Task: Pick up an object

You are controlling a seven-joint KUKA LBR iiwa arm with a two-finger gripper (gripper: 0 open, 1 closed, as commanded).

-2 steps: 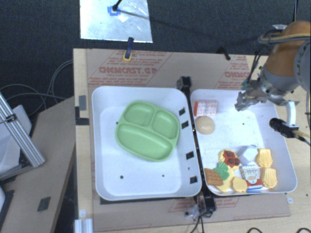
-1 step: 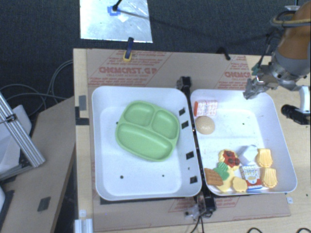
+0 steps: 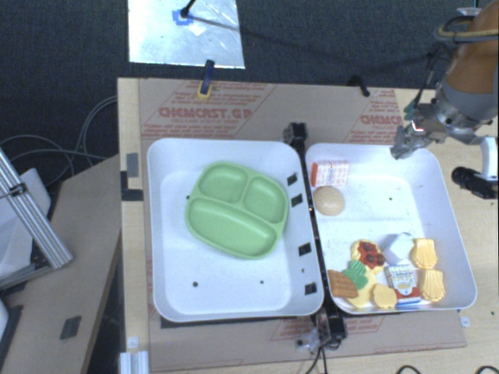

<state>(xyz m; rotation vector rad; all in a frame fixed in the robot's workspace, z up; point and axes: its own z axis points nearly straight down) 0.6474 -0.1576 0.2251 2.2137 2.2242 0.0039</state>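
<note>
My gripper (image 3: 405, 146) hangs over the far right corner of the right bin (image 3: 440, 201), and nothing shows between its fingers. Well to its left, a small red and white carton (image 3: 330, 172) lies near the bin's far left side, with a tan bun (image 3: 329, 201) just in front of it. A heap of toy food (image 3: 387, 273) fills the near right corner: a pizza slice, yellow crinkle pieces, a white cup, a small milk box, a waffle.
The left bin (image 3: 175, 287) holds a green divided plate (image 3: 237, 209). A black clip strip runs between the bins (image 3: 304, 209). A shiny metal sheet (image 3: 185, 22) lies beyond the bench. An aluminium rail (image 3: 27, 209) stands at the far left.
</note>
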